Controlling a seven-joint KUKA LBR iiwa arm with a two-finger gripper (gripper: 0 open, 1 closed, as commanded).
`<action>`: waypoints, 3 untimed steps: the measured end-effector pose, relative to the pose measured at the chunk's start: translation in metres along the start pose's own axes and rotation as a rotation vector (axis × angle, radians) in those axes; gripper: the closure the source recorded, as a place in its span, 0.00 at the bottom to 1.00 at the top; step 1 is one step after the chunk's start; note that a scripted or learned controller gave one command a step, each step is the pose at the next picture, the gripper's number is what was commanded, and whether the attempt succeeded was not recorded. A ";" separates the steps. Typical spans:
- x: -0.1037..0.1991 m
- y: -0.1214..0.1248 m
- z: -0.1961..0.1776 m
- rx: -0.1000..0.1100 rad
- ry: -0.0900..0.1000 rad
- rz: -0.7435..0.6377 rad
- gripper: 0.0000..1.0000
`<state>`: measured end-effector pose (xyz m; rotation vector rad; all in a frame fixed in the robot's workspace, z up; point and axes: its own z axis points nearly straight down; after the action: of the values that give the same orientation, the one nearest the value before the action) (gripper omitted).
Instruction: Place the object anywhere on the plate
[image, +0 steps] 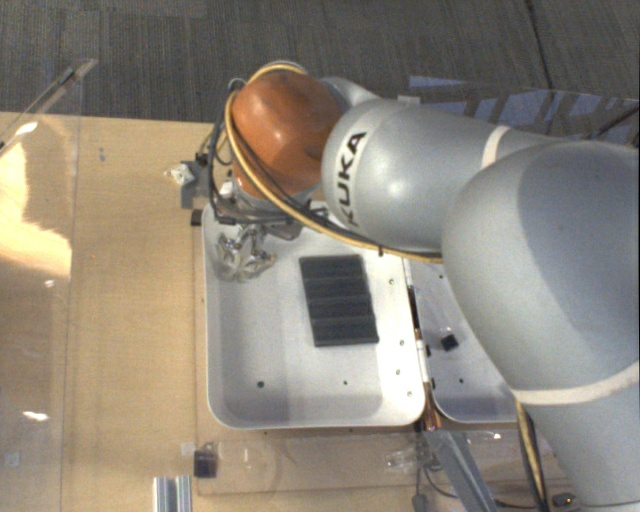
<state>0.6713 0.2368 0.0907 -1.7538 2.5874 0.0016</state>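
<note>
Camera view | hand (243, 250) low at left bin (240, 395) far-left corner, can't tell its state | dark ribbed plate (339, 299) flat mid-bin, apart from hand | small black object (449, 342) in right bin (470, 395) | likely light, stiff; pinch across its sides

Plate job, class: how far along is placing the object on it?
Done: nothing that shows. In hand: the gripper hangs over the left bin's far corner, beside the dark plate, not above it. Left: a small black object lies in the right bin, so the placing is not yet done.
</note>
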 end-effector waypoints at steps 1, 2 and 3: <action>0.009 -0.003 -0.085 -0.004 0.002 -0.485 1.00; 0.000 0.001 -0.121 -0.009 0.001 -1.162 1.00; -0.002 0.000 -0.133 -0.004 -0.006 -1.159 1.00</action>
<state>0.6700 0.2374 0.2233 -2.8837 1.2049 -0.0020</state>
